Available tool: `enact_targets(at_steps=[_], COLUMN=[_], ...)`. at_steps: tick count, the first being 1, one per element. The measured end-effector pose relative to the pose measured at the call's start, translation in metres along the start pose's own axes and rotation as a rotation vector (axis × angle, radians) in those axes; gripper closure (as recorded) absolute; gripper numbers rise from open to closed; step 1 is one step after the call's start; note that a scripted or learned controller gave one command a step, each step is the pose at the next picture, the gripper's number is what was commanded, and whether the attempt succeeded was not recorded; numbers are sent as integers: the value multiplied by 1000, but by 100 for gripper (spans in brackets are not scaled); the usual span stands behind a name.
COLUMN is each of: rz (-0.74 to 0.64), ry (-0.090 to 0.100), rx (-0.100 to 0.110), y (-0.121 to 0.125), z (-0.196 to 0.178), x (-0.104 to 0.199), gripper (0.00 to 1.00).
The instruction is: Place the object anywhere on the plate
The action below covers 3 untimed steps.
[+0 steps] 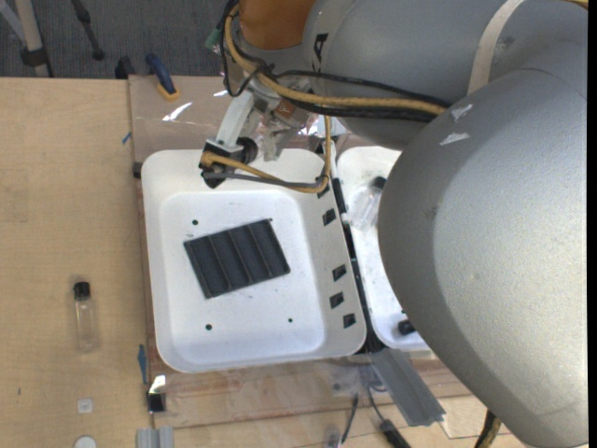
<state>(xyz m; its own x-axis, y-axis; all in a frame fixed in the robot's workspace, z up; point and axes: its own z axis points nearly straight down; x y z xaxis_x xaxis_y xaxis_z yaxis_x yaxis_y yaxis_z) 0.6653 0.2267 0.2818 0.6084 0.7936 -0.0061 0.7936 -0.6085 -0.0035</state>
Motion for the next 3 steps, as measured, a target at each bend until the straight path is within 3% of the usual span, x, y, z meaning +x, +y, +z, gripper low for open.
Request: enact_targets(at_steps=[2,3], rz=[-173,-248], ry=[4,2], rx=[-4,-2], y=[1,0], z=[-51,-40], x=[0,0], gripper=[100,100])
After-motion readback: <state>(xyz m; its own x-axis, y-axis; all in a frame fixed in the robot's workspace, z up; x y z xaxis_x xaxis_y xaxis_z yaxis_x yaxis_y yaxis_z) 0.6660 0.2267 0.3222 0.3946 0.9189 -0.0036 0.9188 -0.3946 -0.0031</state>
